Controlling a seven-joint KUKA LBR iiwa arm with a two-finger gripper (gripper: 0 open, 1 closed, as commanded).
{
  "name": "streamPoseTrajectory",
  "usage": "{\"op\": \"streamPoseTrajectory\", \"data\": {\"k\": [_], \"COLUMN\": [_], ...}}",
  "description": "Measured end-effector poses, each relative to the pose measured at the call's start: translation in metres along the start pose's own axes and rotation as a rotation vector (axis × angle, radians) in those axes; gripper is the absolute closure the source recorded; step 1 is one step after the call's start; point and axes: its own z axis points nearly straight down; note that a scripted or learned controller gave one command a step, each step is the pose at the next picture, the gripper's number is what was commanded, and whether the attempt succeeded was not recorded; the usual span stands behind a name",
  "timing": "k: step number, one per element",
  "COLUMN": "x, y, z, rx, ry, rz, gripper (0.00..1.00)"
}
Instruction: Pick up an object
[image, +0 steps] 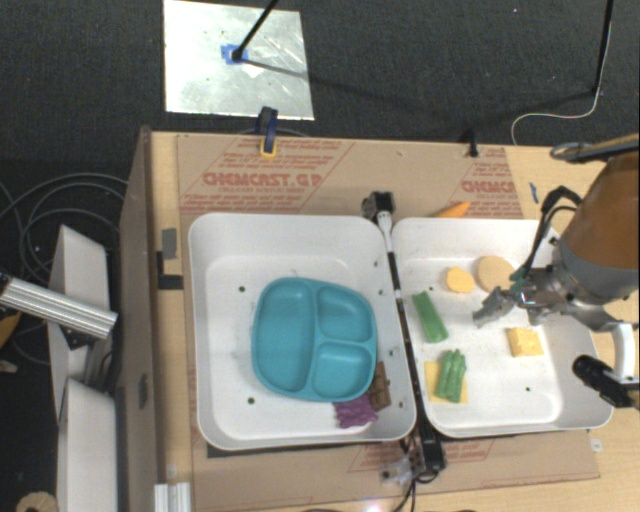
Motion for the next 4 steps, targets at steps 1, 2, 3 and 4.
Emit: {"op": "streamPoseTrajectory", "data": {"k": [1,2,3,4], "x": [0.028,-0.060,0.008,0.040], "y": [-0.030,0.059,-0.025,-0.024], "z": [0.114,0.086,0.052,0.114], "rx": [0.011,-0.012,0.005,0.003], "ry": [0.004,-0.008,0.004,0.002], "rz": [0.001,0.005,-0.002,-0.002], "gripper": [0.00,0.00,0.00,0.00]}}
